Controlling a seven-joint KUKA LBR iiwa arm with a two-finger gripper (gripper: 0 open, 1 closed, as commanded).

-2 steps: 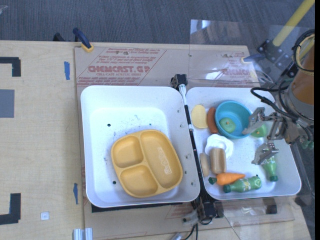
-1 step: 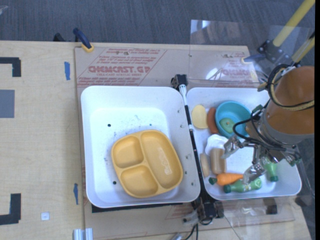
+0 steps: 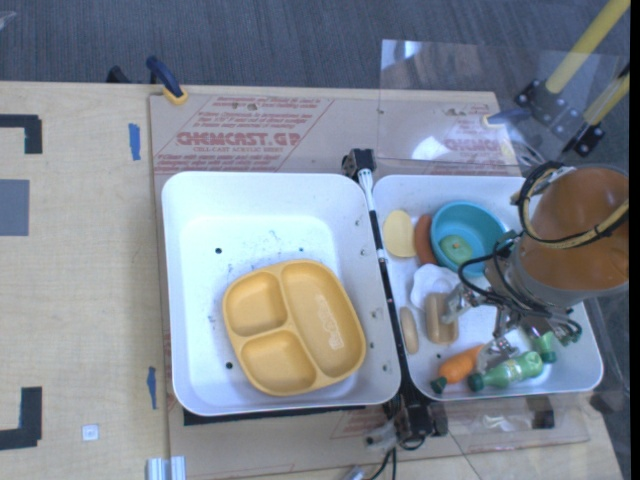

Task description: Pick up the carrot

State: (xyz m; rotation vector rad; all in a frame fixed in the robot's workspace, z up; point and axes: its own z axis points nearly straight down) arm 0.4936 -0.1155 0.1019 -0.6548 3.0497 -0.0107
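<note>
**Arm over the right bin, carrot lying free near its front edge**

Two shallow white bins sit side by side on the wooden worktop. The left bin carries one thing: a yellow plastic plate with three compartments, set toward the bin's front half.

The right bin is crowded. One small orange carrot with a green tip lies near the front edge, its green end pointing toward the left. Just beside it on the right lies one green plastic bottle, on its side. One teal bowl stands at the back of the bin, with a green piece inside it. Left of the bowl lies one pale yellow oval piece, with a brownish-red piece between the two. One tan, bread-like stick lies along the bin's left wall, and another tan piece lies near it, beside a white crumpled item.

The grey arm with its orange band reaches in from the right. The tool hangs low over the right bin, just above and to the right of the carrot. Whether the tool is spread or closed cannot be told, and the carrot lies free of it.
</note>
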